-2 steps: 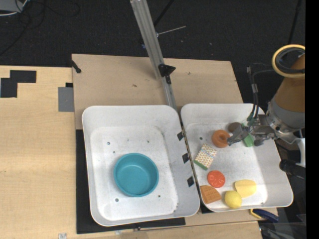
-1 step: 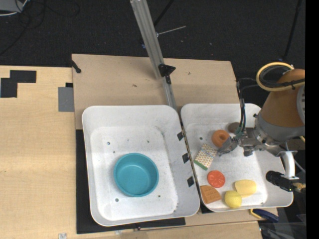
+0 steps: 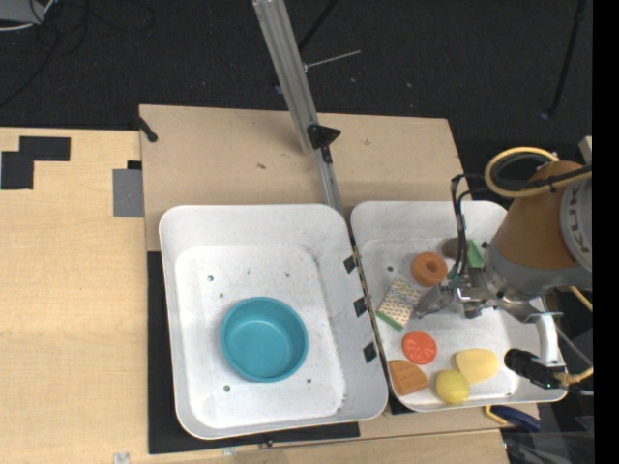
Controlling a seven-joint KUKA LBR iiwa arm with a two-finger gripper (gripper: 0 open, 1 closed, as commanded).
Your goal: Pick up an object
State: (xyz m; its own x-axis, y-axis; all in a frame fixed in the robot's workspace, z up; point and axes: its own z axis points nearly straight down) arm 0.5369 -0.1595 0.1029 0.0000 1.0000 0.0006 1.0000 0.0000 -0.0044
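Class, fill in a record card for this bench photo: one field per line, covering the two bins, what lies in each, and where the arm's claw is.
left bin: holds a teal bowl
right bin: holds the small items
items in right bin: orange ring, checkered pale green piece, red disc, brown wedge, two yellow pieces
arm: reaches in from the right, over the right bin
claw: low over the right bin, beside the orange ring
claw grip: cannot tell
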